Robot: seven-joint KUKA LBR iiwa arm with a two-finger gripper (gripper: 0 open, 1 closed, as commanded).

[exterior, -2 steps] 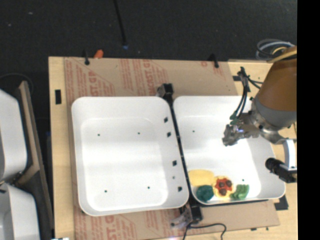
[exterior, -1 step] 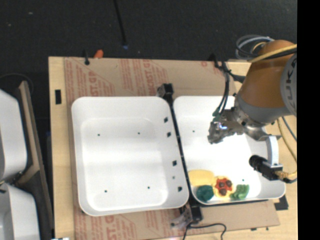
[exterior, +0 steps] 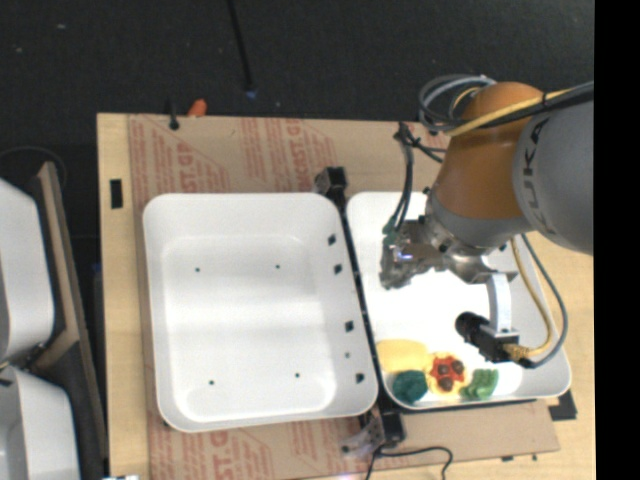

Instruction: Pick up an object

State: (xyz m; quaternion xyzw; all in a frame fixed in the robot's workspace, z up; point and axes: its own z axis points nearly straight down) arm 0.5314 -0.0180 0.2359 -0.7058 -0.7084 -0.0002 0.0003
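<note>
Grey pincer [exterior: 398, 265] above right bin [exterior: 372, 208]

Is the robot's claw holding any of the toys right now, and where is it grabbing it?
Cannot be told: the gripper sits over the right bin, apart from the toys at its near edge.

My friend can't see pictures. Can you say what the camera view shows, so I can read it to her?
A grey and orange robot arm reaches over the right white bin, its tool above the bin floor. Along that bin's near edge lie a yellow object, a teal one, a red one and a green one. The left white bin sits beside it.
</note>
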